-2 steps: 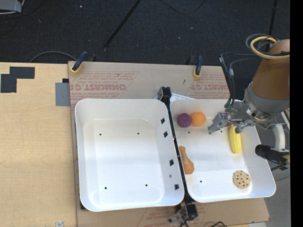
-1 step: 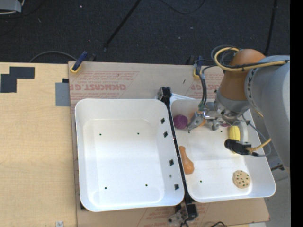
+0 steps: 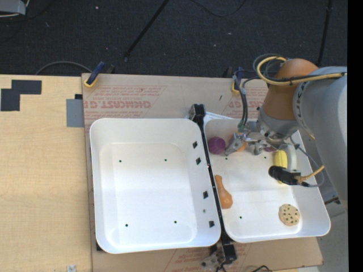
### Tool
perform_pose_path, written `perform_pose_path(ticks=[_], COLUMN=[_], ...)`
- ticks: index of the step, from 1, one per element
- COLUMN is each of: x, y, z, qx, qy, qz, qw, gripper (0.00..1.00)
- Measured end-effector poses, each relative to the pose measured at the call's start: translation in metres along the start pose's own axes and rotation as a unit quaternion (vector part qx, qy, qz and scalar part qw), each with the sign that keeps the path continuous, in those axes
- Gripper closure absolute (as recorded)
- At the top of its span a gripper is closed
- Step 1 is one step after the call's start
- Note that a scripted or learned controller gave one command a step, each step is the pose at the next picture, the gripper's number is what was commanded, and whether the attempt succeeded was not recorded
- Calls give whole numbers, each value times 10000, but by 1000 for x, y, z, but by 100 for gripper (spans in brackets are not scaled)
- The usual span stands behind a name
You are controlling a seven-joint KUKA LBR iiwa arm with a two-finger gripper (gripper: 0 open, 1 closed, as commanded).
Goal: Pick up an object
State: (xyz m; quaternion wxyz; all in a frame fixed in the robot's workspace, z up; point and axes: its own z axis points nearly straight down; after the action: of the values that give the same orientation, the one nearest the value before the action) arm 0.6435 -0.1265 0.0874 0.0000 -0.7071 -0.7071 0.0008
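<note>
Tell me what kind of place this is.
Probably a robotics lab grasping rig: two white bins clamped on a cardboard-covered bench, toy items like a cookie, cables across a dark carpet floor.

Two bins (image 3: pixel 147 242) side by side, cookie (image 3: pixel 288 215) in right bin's near corner

purple ball (image 3: pixel 216 145) | orange gourd (image 3: pixel 223 192) | cookie (image 3: pixel 288 214) | all right bin (image 3: pixel 317 226)

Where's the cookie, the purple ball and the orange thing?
cookie (image 3: pixel 288 214), camera view, middle of its top.
purple ball (image 3: pixel 216 145), camera view, its round top.
orange thing (image 3: pixel 224 196), camera view, its fat end.
</note>
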Motion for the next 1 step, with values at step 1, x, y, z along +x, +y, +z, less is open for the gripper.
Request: perform_pose_path(ticks=[1], x=[-14], y=[0], z=[0], qx=[-5], qy=[3], qz=[1], qw=[10000], gripper=[0])
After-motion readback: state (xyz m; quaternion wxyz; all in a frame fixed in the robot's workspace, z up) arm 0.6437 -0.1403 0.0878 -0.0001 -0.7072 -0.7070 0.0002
